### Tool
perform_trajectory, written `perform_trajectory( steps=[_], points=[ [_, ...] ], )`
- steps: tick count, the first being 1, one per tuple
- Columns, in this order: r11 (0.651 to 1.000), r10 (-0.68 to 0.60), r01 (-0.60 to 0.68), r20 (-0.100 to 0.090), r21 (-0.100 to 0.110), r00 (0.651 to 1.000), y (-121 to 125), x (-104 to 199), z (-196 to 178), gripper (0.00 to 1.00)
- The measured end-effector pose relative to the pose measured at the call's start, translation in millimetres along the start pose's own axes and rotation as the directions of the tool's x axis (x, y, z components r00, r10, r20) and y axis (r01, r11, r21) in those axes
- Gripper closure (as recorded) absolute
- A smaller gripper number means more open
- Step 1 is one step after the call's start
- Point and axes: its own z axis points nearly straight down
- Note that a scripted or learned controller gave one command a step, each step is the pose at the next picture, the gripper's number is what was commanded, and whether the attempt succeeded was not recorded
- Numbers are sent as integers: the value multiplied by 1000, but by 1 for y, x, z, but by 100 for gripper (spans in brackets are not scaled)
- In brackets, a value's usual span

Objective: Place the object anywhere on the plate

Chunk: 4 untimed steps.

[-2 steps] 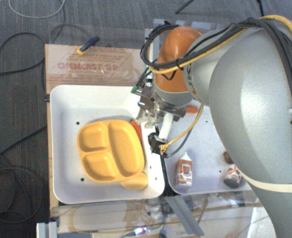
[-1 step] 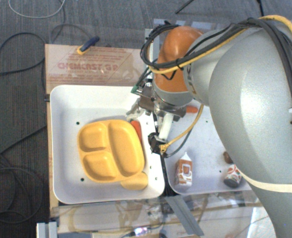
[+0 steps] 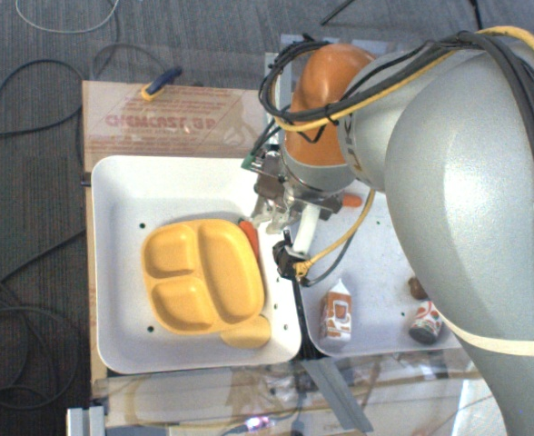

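A: Jaw status?
B: The gripper hangs at the frame's centre, over the left bin's right rim; whether its jaws are spread or closed cannot be determined.

A: Left bin contents?
B: One yellow divided plate, three compartments. An orange-red object lies against the plate's upper right edge, directly beneath the gripper. A yellow piece sits at the plate's lower right corner.

A: Right bin?
B: A small carton at lower left; a dark item near the arm, lower right.
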Motion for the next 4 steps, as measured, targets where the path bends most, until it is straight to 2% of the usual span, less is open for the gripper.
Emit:
perform_trajectory(
  steps=[1, 2, 3, 4],
  points=[
    [1000, 0, 0, 0, 0, 1000, 0, 0, 0, 0],
    [1000, 1, -1, 2, 5, 1000, 0, -1, -7, 100],
    [1000, 1, -1, 2, 6, 1000, 0, -1, -7, 0],
    [1000, 3, -3, 4, 11, 1000, 0, -3, -14, 100]
  ],
)
